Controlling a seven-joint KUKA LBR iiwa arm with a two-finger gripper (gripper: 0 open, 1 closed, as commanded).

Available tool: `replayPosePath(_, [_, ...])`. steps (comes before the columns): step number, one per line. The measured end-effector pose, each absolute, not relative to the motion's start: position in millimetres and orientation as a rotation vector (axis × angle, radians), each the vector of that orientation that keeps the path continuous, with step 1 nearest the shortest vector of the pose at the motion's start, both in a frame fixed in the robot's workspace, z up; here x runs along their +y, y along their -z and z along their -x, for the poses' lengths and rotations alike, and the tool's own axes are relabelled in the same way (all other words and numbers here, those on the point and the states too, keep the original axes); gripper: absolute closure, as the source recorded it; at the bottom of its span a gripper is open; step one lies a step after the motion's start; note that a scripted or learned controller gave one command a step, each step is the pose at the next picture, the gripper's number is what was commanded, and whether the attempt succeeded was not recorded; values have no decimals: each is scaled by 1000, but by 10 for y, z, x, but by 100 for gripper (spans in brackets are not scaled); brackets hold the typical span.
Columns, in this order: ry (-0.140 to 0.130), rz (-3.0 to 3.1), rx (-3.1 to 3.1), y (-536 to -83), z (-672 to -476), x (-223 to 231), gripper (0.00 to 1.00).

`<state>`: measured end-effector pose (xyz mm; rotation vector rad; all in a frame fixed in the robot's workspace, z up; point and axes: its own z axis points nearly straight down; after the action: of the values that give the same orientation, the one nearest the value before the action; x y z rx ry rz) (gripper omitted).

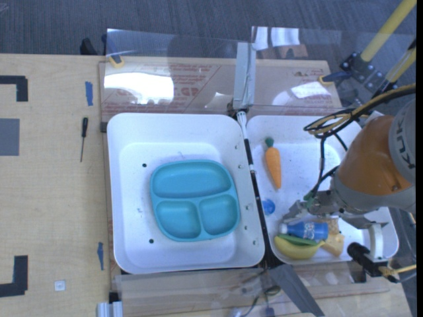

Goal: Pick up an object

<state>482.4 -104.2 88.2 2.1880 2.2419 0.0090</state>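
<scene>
The gripper (310, 207) was lowered into the right bin (301, 154) directly over the blue bottle (308, 230), which lay beside the toy banana (295, 246), presumably to grasp it, though whether it was open or closed could not be told, while the toy carrot (273, 167) lay apart.

Arm (380, 170) hides right bin (297, 144) corner.

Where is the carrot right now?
The carrot lies in the right bin, near its left wall, with its green top pointing away. The small blue cap sits just below it.
</scene>
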Motion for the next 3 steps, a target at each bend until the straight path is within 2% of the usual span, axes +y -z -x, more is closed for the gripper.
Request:
replayPosePath(1, [-8,-2208,2224,-878,-5462,-996,0])
replayPosePath(2, [-6,-2154,2279,-871,-5981,-917,0])
replayPosePath(3, [26,-2197,2281,-843,-6616,-1037,0])
